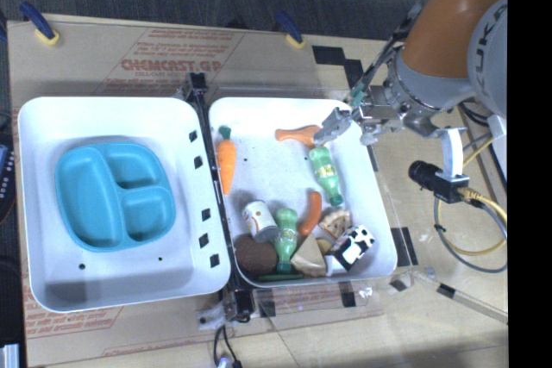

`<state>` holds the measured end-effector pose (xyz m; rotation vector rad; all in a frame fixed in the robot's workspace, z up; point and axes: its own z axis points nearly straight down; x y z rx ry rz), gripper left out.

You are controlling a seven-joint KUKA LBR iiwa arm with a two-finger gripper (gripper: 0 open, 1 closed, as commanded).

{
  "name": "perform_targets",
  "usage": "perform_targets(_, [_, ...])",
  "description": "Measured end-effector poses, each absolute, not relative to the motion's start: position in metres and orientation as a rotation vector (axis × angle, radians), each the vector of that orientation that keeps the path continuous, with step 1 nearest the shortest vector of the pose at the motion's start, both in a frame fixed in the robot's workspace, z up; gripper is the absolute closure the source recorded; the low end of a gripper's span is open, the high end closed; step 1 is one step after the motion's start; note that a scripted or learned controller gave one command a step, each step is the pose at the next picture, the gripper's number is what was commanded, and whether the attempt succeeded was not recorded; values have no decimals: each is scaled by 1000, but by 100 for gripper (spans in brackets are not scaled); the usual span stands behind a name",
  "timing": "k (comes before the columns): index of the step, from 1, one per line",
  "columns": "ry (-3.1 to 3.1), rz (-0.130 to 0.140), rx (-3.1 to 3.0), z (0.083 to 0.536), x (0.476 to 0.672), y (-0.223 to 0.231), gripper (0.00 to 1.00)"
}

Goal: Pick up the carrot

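Observation:
The carrot (226, 165), orange with a green top, lies lengthwise against the left wall of the right bin (259, 109), green end pointing toward the back. My gripper (333, 126) hangs over the back right part of that bin, just right of an orange curved piece (296, 134) and above a green bottle (325, 172). It is well to the right of the carrot and nothing shows in its grasp.
The front of the right bin is crowded: a small can (257, 218), a green bottle (285, 240), an orange sausage-like piece (311, 210), a brown round item (252, 255), a tan wedge (310, 258) and a black-and-white toy (354, 247). The left bin (34, 134) holds a blue divided tray (116, 194).

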<state>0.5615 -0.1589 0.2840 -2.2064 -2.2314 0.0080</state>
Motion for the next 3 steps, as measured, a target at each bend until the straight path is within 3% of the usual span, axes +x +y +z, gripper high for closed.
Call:
perform_targets(1, [-2059,20,-2352,152,623,-110,0])
perform_targets(2, [-2153,11,-2276,89,655,-97,0])
perform_targets(3, [-1942,16,-2458,91,628,-105,0])
